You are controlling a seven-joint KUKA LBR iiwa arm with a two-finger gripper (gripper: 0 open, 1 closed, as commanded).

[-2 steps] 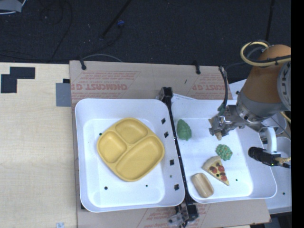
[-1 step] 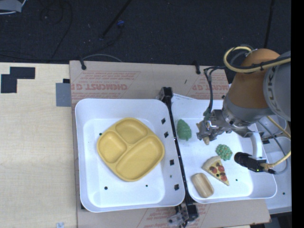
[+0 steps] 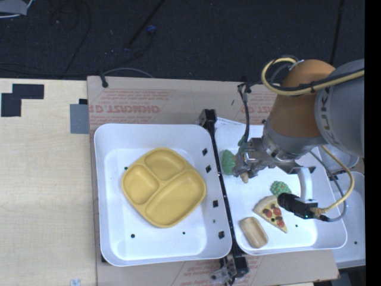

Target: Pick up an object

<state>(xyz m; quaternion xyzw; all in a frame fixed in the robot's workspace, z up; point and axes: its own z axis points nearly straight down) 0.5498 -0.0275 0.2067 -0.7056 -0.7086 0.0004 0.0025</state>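
**Gripper poised beside the green toy in the right bin**

The gripper (image 3: 245,170) is being held low over the right bin (image 3: 333,243), near its left wall, and whether it is open or closed cannot be told, since the wrist is hiding it from above. Nothing is being seen carried. A green toy (image 3: 228,161) is lying just to the gripper's left, close against that same wall; it is probably the nearest candidate, though contact cannot be confirmed. Its long axis is running roughly along the wall. Further from the wall, a second green piece (image 3: 280,187), a pizza slice (image 3: 272,212) and a bread roll (image 3: 254,232) are resting toward the bin's near edge. A yellow divided plate (image 3: 164,186) is sitting in the left bin (image 3: 113,243).
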